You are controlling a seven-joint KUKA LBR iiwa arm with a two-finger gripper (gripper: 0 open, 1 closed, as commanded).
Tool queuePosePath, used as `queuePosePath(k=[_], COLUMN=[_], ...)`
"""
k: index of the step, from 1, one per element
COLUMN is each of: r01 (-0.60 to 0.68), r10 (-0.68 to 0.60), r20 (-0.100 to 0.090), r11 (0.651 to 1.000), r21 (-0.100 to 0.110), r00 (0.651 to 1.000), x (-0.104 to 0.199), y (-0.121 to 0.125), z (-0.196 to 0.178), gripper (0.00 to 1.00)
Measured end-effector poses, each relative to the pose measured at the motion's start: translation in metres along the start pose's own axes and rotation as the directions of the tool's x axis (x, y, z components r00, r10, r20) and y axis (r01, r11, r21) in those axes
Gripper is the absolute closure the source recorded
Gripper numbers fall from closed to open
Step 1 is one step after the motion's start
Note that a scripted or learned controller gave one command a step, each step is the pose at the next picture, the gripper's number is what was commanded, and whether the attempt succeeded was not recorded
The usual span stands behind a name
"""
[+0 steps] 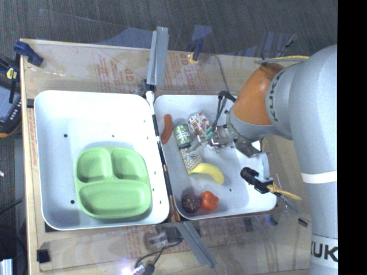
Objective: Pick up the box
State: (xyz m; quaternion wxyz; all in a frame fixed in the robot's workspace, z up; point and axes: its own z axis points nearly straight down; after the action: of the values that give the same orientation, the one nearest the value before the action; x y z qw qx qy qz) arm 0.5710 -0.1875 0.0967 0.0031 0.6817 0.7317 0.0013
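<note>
The box is a small carton with a red and white print. It lies tilted in the upper middle of the right bin, beside a green can. My gripper hangs low in that bin, just right of and slightly below the box, close to its lower right corner. The grey arm with its orange band comes in from the right and hides the bin's right side.
The right bin also holds a red sausage, a patterned packet, a banana, a dark plum and a red pepper. A green divided plate lies in the left bin.
</note>
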Motion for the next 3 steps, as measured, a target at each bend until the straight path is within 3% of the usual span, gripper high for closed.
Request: queuePosePath(k=[1, 2, 3], r01=[0.279, 0.14, 0.143], r10=[-0.279, -0.14, -0.143], r20=[0.01, -0.001, -0.002], r11=[0.96, 0.99, 0.99], r21=[-0.007, 0.0, -0.001], r00=[0.96, 0.99, 0.99], x=[0.071, 0.067, 0.067], y=[-0.031, 0.023, 0.024], z=[-0.002, 0.0, -0.011], gripper=[0.0, 0.0, 1.0])
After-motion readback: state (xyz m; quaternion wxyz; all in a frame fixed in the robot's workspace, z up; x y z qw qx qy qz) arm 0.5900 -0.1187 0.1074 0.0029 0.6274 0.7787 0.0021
